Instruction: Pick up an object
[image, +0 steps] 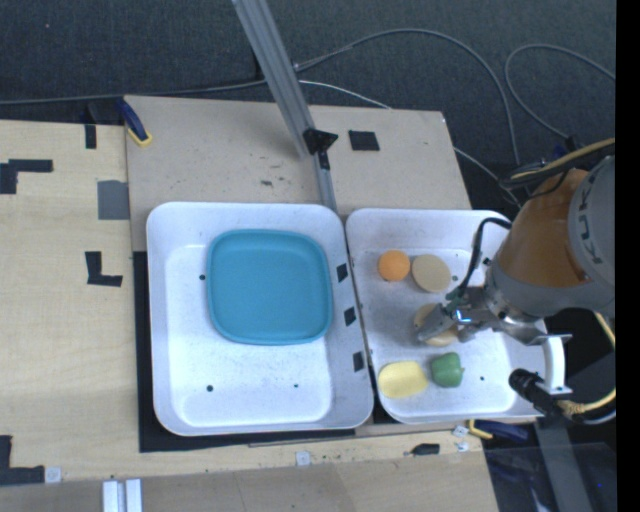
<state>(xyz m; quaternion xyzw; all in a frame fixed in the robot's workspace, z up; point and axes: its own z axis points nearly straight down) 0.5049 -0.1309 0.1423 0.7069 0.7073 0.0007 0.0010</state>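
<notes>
The right bin (490, 225) holds several small objects. An orange ball (394, 266) and a beige disc (432, 272) lie at its far side. A yellow lump (402, 379) and a green piece (446, 370) lie near its front wall. My gripper (438, 326) is down in the middle of this bin, right at a small tan object (432, 334) that it partly hides. The arm's orange band (545, 235) and grey wrist cover the bin's right side.
The left bin (180, 400) holds a square blue plate (269, 286). A grey metal pole (290, 90) slants in from the top to the bins' far edge. Cables lie on the dark floor at the upper right.
</notes>
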